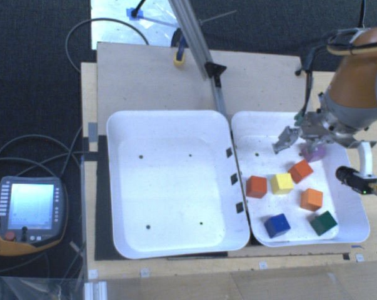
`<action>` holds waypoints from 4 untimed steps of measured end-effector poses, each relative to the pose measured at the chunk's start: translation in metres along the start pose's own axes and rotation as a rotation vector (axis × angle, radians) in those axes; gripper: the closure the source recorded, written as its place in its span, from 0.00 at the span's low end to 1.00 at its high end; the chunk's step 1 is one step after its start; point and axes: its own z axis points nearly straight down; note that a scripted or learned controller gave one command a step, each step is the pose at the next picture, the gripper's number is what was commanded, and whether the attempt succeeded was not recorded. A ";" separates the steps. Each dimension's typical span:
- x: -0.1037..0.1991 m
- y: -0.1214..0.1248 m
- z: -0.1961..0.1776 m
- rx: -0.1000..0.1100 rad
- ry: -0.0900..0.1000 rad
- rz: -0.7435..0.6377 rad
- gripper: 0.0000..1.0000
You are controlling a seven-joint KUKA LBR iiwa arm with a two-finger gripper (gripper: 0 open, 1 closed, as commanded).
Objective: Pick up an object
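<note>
My gripper (297, 145) hangs over the back of the right bin (357, 230) and stands open, with nothing between its fingers. One grey finger (283, 141) sticks out to the left. A purple block (316, 150) lies just beneath the gripper's right side, partly hidden by it. Further forward in the same bin lie a red-orange block (301, 170), a yellow block (282, 183), a red block (256, 186), an orange block (311, 199), a blue block (277, 224) and a green block (324, 222).
The left bin (122, 167) sits beside the right one, their rims touching at the middle. A slanted metal rod (194, 30) crosses the back of the bench. A teach pendant (27, 214) lies off the bench at left.
</note>
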 end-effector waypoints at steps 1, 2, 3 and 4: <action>0.000 0.000 0.000 -0.001 0.000 0.001 0.00; 0.005 0.000 0.043 0.003 0.000 0.002 0.00; 0.007 0.009 0.089 0.003 0.000 0.002 0.00; 0.007 0.008 0.136 0.004 0.000 0.002 0.00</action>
